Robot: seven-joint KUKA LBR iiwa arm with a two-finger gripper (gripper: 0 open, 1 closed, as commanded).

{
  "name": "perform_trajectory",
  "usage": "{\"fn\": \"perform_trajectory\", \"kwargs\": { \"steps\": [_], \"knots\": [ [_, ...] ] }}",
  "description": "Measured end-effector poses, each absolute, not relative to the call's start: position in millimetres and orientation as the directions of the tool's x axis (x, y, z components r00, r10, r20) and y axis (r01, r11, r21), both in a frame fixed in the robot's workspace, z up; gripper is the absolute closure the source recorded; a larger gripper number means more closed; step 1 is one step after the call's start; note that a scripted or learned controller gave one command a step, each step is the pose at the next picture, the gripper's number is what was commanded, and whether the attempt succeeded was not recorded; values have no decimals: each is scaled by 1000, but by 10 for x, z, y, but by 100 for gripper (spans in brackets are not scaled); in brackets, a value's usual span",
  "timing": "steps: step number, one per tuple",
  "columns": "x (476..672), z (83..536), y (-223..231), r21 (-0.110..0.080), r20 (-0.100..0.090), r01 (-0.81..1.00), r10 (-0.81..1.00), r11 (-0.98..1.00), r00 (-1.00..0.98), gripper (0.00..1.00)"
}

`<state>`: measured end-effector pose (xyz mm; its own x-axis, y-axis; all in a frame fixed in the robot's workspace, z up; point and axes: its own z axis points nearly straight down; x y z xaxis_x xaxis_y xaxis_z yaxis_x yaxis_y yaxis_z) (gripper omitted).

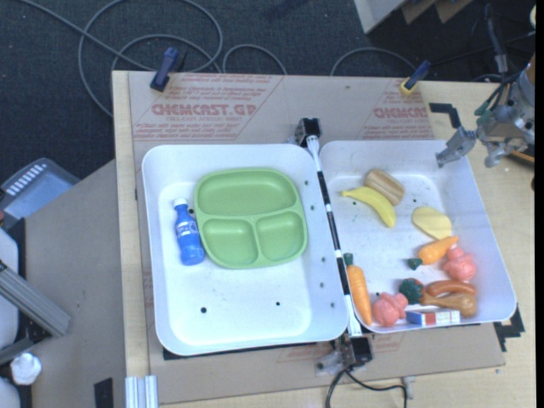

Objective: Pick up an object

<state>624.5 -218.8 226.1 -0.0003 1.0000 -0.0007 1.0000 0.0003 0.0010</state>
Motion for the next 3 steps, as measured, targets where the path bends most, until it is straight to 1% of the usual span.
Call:
{"fn": "perform_trajectory", "kwargs": {
  "steps": [1, 2, 3],
  "knots": [
    [5853, 949, -2163, 2, 2, 1000, 1000, 2, -2, 0],
    [5470, 852, -1736, 1, -1, 1000, 1000, 0, 0, 0],
    [5996, 1201, -1294, 2, 0, 1000, 1000, 1, -1, 0]
  ]
}}
